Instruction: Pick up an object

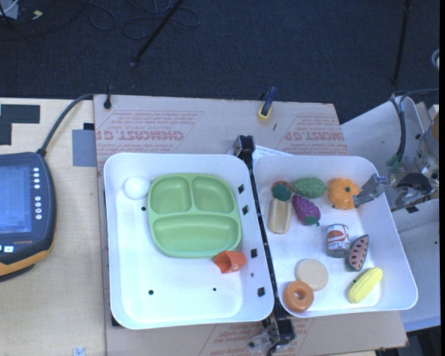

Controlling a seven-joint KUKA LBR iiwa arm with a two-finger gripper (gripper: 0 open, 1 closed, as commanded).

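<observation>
A green divided plate (193,216) is sitting in the white bin (126,288); a yellow corn (365,284) and a purple eggplant (305,209) are lying opposite.

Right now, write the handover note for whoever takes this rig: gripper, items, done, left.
Gripper: at the right bin's upper right rim, beside the orange fruit; nothing seen between its fingers, and whether they are open or shut cannot be told.
Right bin: green vegetable, purple one, can, watermelon slice, corn, donut, round cookie.
Left bin: green divided plate, white ball, orange piece.
Done: nothing lifted.
Left: grasp and raise one object.
</observation>
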